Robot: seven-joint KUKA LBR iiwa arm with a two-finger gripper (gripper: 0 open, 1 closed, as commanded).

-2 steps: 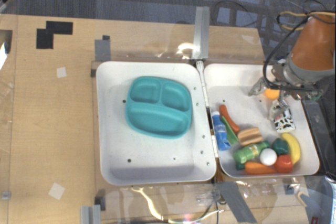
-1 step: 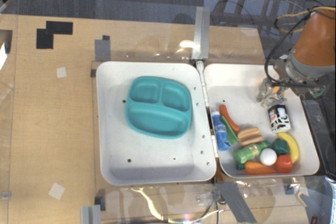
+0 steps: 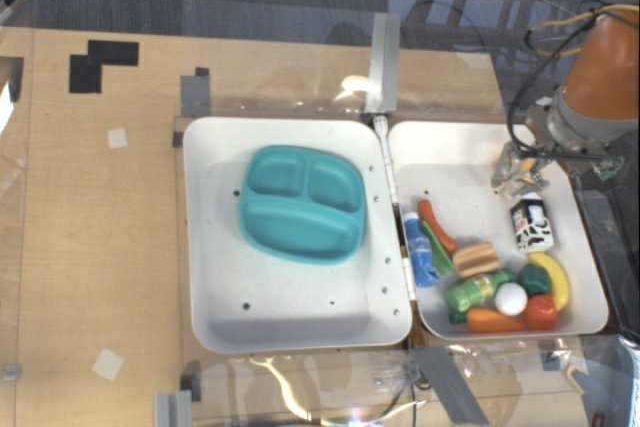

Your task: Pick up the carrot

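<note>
The carrot, a stubby orange tapered piece, lies flat at the front of the right bin, between a green can and a red tomato. A white egg sits just behind it. My gripper hangs over the back right of the same bin, well behind the carrot and apart from it, just behind a small black-and-white bottle. Nothing shows between its tips.
The right bin also holds a slim orange-red stick with a green piece, a blue tube, a burger and a banana. A teal divided plate lies in the left bin. Cables trail at the back right.
</note>
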